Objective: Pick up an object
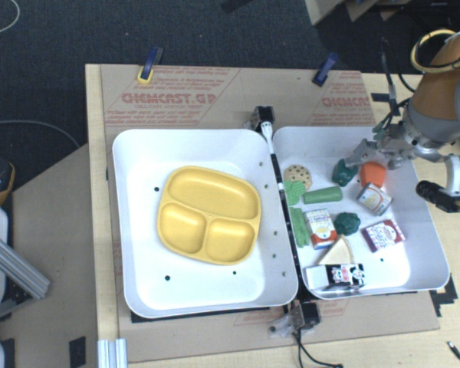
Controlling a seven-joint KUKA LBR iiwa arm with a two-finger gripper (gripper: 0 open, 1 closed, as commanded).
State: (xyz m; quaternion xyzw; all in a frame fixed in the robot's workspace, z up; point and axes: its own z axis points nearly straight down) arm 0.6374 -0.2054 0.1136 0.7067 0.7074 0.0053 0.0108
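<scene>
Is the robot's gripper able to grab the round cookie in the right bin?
Probably yes. The cookie lies flat near the right bin's left wall with nothing on top. The gripper hangs over the same bin, with only low toys between.

Small toy food items crowd the right bin [429, 236] — a cookie [297, 176], green pieces [322, 195], an orange piece [373, 173], small cartons [383, 234].

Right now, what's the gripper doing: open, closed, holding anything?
Gripper: low over the right bin, at the orange object; open or closed cannot be told, and no held object is visible.
</scene>
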